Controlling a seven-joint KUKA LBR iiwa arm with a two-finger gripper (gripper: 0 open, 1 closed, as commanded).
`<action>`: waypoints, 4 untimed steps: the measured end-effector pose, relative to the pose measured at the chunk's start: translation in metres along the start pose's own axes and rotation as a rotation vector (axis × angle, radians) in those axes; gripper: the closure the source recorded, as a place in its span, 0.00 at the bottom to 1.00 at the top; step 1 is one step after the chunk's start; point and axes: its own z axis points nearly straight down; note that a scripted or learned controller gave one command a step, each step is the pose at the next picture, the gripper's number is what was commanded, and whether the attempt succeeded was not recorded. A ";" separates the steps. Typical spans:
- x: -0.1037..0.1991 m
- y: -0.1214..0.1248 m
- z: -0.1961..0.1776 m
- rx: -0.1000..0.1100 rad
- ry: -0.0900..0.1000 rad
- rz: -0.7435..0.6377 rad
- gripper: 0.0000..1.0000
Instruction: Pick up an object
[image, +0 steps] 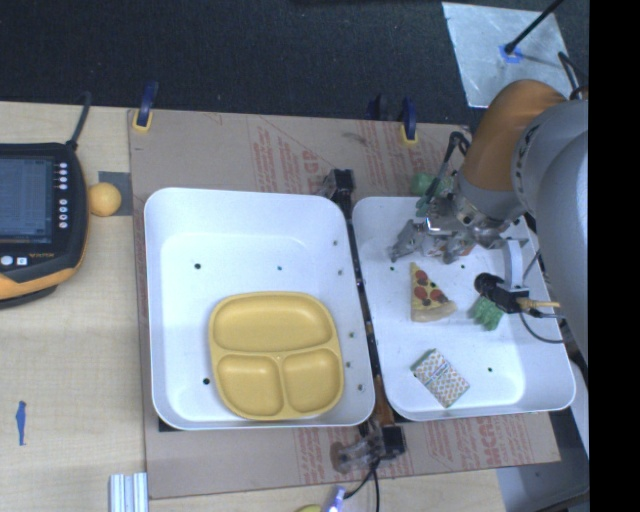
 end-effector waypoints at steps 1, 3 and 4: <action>-0.001 -0.052 0.001 -0.030 -0.011 -0.007 0.00; 0.006 -0.029 0.000 -0.033 -0.010 -0.005 0.00; 0.002 -0.064 0.002 -0.030 -0.011 -0.006 0.00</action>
